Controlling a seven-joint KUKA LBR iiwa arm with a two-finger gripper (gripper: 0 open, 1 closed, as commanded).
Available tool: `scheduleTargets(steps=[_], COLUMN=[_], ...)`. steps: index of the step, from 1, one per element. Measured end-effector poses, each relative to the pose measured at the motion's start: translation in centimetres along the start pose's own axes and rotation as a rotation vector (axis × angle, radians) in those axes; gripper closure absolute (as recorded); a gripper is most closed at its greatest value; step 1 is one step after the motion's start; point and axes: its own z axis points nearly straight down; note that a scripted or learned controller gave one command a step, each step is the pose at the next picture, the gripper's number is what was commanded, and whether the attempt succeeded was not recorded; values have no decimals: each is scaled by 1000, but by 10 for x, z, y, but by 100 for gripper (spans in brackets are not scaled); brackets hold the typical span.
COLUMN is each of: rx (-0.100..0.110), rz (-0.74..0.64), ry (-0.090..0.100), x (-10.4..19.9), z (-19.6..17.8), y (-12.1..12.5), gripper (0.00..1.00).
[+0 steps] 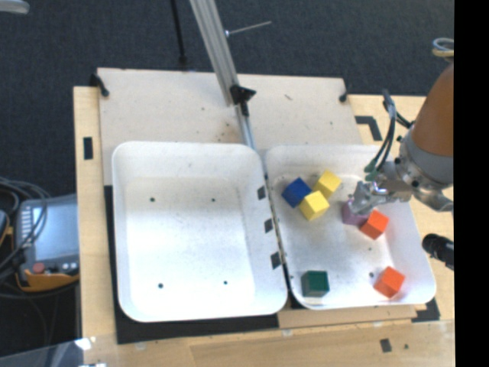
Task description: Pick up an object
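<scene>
We saw the tool [365, 199] low inside the right bin [348, 300], at the end of the grey arm [428, 147] that reached in from the right with its orange band above the wrist. Whether the tool was released or clenched we could not tell. A small purple block [351, 214] lay directly beneath its tip, partly hidden by it, and an orange cube [374, 225] sat just beside that block, on its right and apparently touching it. Farther left in the same bin, a blue cube [296, 192] and two yellow cubes [314, 205] [329, 183] formed a tight cluster, the three touching one another. Toward the front edge of the bin, a dark green cube [315, 283] sat near the left corner and a second orange cube [390, 281] near the right corner, well apart. The left bin [122, 205] stood alongside on the tabletop [168, 102], and a slanted aluminium bar [218, 44] rose behind the bins.
</scene>
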Motion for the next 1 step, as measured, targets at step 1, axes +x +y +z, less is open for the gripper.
scheduleTargets(steps=[1], rx=[3], rz=[-2], ry=[0], x=[46], z=[0], y=[13], gripper=[100])
